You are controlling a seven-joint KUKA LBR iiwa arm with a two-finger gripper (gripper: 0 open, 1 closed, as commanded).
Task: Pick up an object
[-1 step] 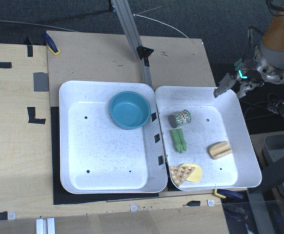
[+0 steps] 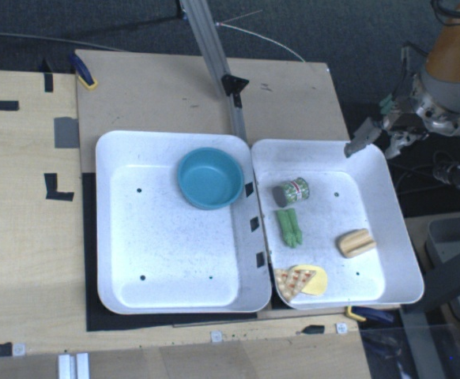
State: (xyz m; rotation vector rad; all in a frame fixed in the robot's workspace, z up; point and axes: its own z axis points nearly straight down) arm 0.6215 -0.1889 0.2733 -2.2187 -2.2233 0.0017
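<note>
The right bin [image 2: 388,212] holds a small green-labelled can [image 2: 293,190] lying on its side, a green vegetable-like toy [image 2: 290,227], a tan bread-like block [image 2: 356,242] and a yellow wedge with a lattice pattern [image 2: 301,280]. A blue bowl [image 2: 209,178] stands upright in the left bin [image 2: 135,243], near its back right corner. My gripper [image 2: 378,140] hovers over the back right corner of the right bin, open, with nothing between its fingers. It is well to the right of the can and behind the tan block.
A slanted metal pole [image 2: 214,50] comes down to the back edge between the bins. Black clips [image 2: 255,223] line the seam between the two bins. A cable [image 2: 262,30] lies on the board behind them.
</note>
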